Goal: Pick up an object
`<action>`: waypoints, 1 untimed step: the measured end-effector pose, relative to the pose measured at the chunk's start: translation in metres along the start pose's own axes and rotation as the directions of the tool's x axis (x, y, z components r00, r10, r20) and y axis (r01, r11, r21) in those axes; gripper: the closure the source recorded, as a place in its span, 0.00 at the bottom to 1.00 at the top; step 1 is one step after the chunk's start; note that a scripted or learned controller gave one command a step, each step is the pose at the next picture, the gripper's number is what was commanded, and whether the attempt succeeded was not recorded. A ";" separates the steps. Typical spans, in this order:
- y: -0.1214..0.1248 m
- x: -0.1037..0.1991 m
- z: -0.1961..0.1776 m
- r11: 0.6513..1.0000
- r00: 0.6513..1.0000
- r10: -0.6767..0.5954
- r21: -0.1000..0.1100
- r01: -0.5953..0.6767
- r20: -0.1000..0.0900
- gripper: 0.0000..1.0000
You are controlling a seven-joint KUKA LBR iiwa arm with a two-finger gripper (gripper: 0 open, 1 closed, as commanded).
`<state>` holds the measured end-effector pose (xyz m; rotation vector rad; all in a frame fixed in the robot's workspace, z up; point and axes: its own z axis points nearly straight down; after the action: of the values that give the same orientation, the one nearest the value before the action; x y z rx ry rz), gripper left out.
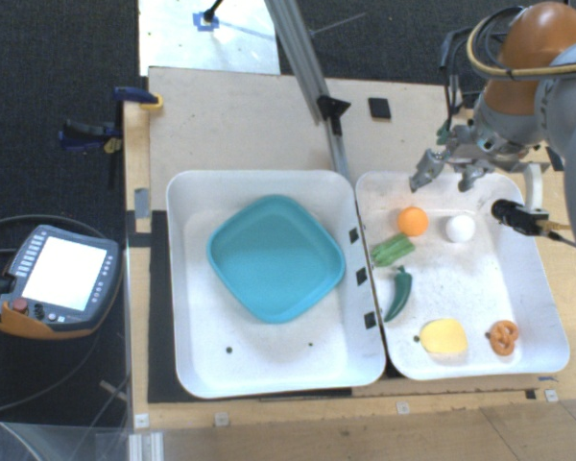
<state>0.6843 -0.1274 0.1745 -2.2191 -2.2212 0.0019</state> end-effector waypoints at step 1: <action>0.000 0.005 0.061 1.000 1.000 0.000 0.002 0.000 0.000 0.00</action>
<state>0.6845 -0.1219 0.1134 -2.2180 -2.2206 0.0036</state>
